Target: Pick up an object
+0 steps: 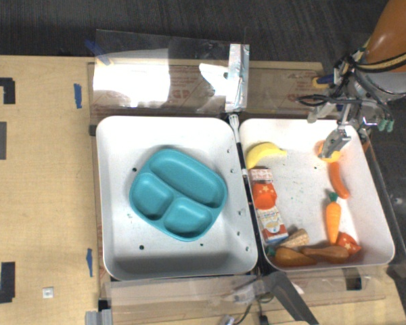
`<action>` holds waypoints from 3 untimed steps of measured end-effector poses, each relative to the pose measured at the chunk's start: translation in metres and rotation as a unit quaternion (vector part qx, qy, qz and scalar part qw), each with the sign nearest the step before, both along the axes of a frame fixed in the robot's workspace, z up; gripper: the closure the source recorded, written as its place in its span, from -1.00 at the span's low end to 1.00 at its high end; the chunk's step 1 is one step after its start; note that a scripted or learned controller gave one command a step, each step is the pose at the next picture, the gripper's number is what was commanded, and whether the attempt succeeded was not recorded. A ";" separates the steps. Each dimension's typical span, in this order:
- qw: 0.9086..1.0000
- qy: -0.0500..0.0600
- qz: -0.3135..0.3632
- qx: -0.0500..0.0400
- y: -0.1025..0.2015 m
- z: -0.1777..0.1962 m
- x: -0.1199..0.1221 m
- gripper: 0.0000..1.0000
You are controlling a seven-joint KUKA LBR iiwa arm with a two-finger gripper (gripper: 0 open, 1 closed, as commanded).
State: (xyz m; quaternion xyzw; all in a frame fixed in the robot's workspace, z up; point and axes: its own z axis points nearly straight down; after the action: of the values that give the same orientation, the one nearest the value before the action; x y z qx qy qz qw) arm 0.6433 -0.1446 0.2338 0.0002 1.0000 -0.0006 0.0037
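- Camera view looks down on two shallow white bins side by side; the grey arm with its orange band [392,26] reaches in from the right, and its two-finger gripper [336,143] hangs low over the upper right part of the right-hand white bin [382,202].
- Whether its fingers are spread or closed I cannot tell from here; the tip is small and muddled against a small orange piece [327,150] just below it.
- That orange piece sits right at the gripper's tip, touching or nearly so; I cannot say it is between the fingers, so I judge nothing has been lifted yet.
- As I read it, the pick is at the reach-and-close stage: closing on something and raising it are left to do.
- Other candidates lie near: an orange-red sausage-shaped toy [338,180] just below, an orange toy carrot with a green top [332,221], a yellow toy banana [262,153], and a tall printed carton with a red tomato picture [266,205] along the bin's left wall.
- A brown bread-like roll [311,253] and a red toy piece [348,241] crowd the bottom edge.
- The bin's right wall stands close beside the gripper and could hamper it.
- The left-hand white bin [115,147] holds a teal plastic divided plate [178,193], well apart from the work.
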 end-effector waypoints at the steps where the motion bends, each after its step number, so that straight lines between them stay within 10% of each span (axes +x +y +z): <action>1: 0.999 -0.003 0.047 -0.001 -0.038 -0.135 -0.029 -1.00; 2: 0.998 -0.001 0.060 -0.001 -0.043 -0.145 -0.101 -1.00; 3: 1.000 -0.002 0.024 -0.001 -0.027 -0.145 -0.095 -1.00</action>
State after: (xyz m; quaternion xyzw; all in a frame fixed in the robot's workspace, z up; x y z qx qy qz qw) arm 0.5484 -0.1714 0.0891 -0.0236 0.9997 -0.0016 0.0059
